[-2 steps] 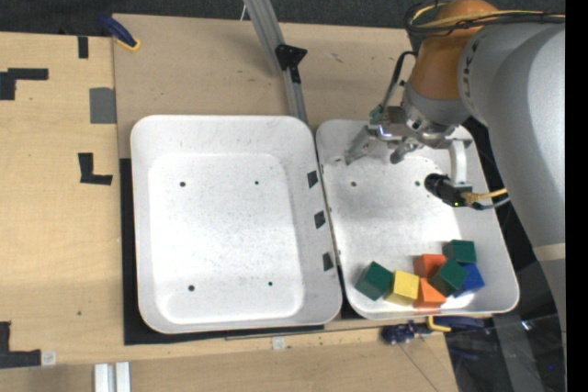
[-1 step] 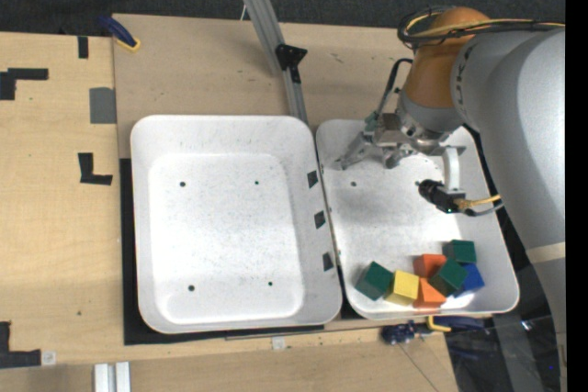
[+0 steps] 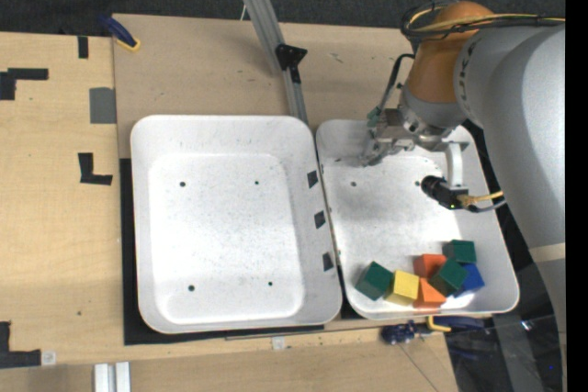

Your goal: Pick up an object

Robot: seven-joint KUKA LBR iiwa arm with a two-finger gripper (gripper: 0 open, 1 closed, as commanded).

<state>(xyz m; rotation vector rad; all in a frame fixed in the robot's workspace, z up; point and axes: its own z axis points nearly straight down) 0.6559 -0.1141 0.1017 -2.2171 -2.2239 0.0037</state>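
The gripper [image 3: 375, 153] is hovering at the right bin's [image 3: 496, 225] twelve o'clock end, its grip impossible to read; the coloured blocks [image 3: 424, 275] are sitting clustered at five o'clock, well apart from it; the left bin [image 3: 147, 197] is lying alongside.

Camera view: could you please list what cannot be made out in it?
- Claw: too small and blurred against the right bin to tell whether it is open or shut.
- Orange block: partly covered by the green blocks.
- Blue block: mostly hidden behind a green block.
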